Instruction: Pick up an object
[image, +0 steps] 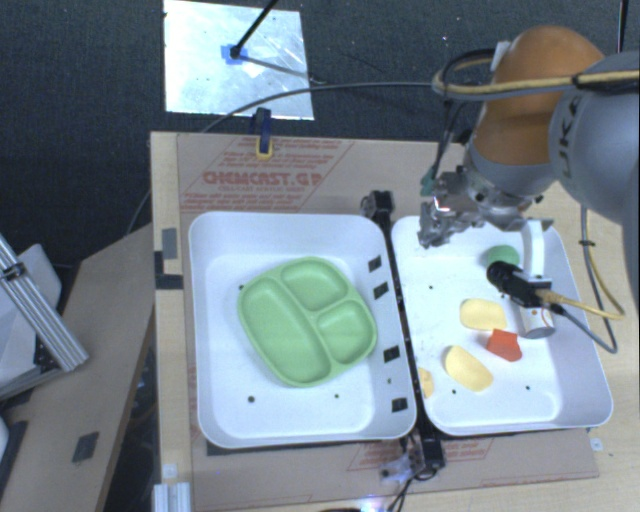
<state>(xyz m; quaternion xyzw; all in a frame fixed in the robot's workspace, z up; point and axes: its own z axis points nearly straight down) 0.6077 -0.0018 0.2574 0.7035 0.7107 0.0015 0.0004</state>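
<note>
My gripper (436, 232) hangs over the far left corner of the right bin (575, 400), with nothing seen in it. Loose things lie in that bin, nearer the camera and to the right of the gripper. A green rounded piece (500, 256) sits closest to it. Further toward the front are a pale yellow piece (482, 313), a red-orange piece (504, 345) and another yellow piece (467, 368). A small orange-yellow bit (426, 381) lies against the bin's left wall.
The left bin (225, 400) holds a green divided plate (306, 320). A black divider strip (393, 310) runs between the bins. The arm's grey and orange body (540, 90) looms over the right bin's far side.
</note>
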